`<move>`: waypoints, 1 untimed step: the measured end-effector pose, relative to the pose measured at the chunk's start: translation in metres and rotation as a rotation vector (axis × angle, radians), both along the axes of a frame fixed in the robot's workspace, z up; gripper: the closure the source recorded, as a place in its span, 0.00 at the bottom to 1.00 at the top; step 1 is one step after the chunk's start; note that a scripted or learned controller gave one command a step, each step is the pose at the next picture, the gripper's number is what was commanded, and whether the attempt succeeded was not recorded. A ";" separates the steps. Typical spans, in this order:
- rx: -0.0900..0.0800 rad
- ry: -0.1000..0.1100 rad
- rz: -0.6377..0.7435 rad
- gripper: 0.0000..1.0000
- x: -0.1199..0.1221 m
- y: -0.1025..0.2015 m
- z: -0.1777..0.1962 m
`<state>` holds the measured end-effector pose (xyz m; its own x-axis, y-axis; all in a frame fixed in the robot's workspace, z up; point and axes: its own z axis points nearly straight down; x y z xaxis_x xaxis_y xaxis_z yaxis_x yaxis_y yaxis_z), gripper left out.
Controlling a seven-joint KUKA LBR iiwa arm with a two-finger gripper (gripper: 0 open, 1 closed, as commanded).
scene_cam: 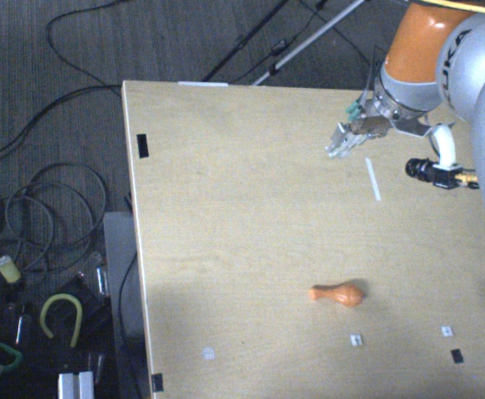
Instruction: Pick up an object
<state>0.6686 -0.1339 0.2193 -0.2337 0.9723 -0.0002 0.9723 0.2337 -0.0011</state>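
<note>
The one loose thing to pick is a small orange object (339, 294), pear-like in outline with a rounded bulb at its right end and a narrow neck pointing left; it looks smooth and lies flat on the pale, wood-toned table (242, 223), in the lower right part of the surface, with nothing touching it. Well apart from it, toward the upper right, the gripper (339, 146) hangs over the table with its metal-grey tips pointing down and to the left. At this size I cannot tell how far the fingers are parted; nothing shows between them, and they are nowhere near the orange object. A bit of teal shows on the gripper body just behind the tips. The arm (442, 48) comes in from the right edge, its orange band rounded and glossy above the grey wrist, and a black fitting (432, 171) sticks out below the wrist. A thin white strip (373, 179) lies on the table just below and right of the gripper. A few small dark and pale markers dot the table's edges. Left of the table, dark carpet floor (42, 73) carries coiled black cables (38, 214) and a yellow-green hook-shaped piece (61, 312).
</note>
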 end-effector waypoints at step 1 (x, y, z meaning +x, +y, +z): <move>-0.002 0.000 0.176 1.00 -0.001 -0.080 -0.096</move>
<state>0.6680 -0.2141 0.1232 -0.4001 0.9165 -0.0022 0.9165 0.4001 -0.0018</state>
